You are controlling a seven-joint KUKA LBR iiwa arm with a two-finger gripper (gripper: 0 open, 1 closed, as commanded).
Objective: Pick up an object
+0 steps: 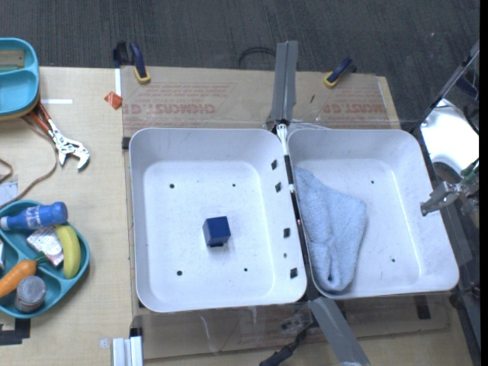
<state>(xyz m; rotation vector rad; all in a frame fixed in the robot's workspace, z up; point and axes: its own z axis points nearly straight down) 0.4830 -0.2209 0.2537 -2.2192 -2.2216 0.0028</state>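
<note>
The hand (436, 203), a small metal-looking shape at the right bin's (408, 147) far right rim, is sitting too small and blurred to tell its state. Just beside it, inside that smooth white bin, one soft, light blue terry towel (332, 231) is lying crumpled along the left wall, while one hard-edged dark blue cube (216, 230) is resting alone near the middle of the left bin (152, 158). Both shallow, round-cornered bins are sitting side by side on the brown desk (84, 113).
</note>
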